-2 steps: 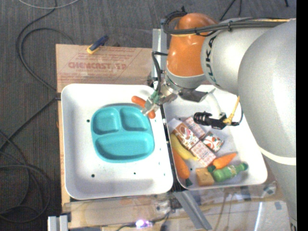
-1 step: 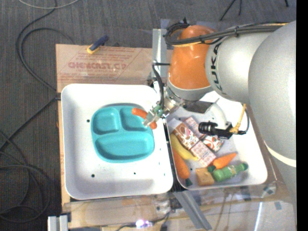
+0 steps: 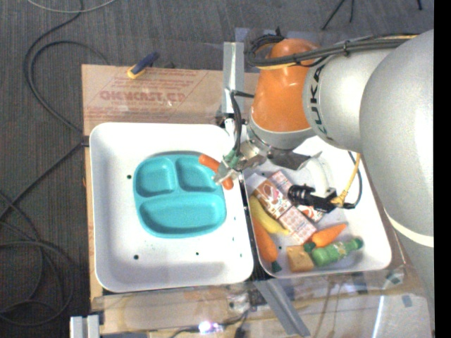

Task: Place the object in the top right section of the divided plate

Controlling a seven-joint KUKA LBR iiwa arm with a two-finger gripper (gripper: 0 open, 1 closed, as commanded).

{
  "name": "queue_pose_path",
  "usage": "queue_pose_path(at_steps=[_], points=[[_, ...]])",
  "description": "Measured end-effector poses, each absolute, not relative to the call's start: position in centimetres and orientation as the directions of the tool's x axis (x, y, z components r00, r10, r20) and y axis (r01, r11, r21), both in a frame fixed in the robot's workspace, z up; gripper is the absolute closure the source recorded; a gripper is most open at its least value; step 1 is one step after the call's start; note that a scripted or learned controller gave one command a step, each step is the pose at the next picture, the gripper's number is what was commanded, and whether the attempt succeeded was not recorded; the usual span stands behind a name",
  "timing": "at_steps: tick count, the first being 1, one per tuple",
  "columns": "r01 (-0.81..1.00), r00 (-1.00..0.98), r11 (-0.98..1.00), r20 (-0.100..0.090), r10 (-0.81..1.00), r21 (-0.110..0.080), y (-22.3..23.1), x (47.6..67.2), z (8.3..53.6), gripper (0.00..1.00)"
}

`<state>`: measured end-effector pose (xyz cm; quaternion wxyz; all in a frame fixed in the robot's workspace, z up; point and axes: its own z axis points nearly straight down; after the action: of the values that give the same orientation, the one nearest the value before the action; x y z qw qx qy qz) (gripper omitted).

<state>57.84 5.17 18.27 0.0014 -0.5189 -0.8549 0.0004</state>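
Grey arm (image 3: 394,111), nearest the camera, fills the upper right of the frame, w/ its orange band (image 3: 282,94) above the wrist. Its pincer (image 3: 227,169) sits mid-frame, just over the seam between the two bins. An orange carrot-like piece (image 3: 209,163) is at the pincer tips, right at the upper-right corner of the teal divided plate (image 3: 180,196). It seems to sit between the fingers, so pincer looks clenched on it, though the tips are small and partly blurred. A second bit of orange shows just below the tips, at the plate's right edge; can't tell if it's part of the same piece.

Plate lies in the left white bin (image 3: 113,245), roughly centred, w/ two small sections up top and one long section below. The piece overlaps the outer rim of the top-right section, not clearly down inside it.

Right white bin (image 3: 373,248) holds a clutter: a banana (image 3: 268,220) along its left side, a second carrot (image 3: 265,245) below that, a printed box (image 3: 285,203) lying at a slant, another carrot (image 3: 328,235) toward the lower right, a green item (image 3: 338,252) and a tan block (image 3: 299,259) near the bottom edge. A black connector w/ yellow cable (image 3: 349,185) hangs over this bin.

Cardboard sheet (image 3: 141,97) lies under the bins at upper left, a blue-yellow item (image 3: 142,64) on its top edge. Dark carpet (image 3: 42,189) w/ cables at left.
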Motion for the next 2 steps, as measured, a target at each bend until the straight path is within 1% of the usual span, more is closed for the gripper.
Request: queue_pose_path(at_steps=[1,2], points=[[0.979,-0.205,0.205,0.000,0.979,-0.005,4.92,58.38,18.22,1.00],[0.979,-0.205,0.205,-0.001,0.979,-0.004,4.91,58.39,18.24,0.00]])
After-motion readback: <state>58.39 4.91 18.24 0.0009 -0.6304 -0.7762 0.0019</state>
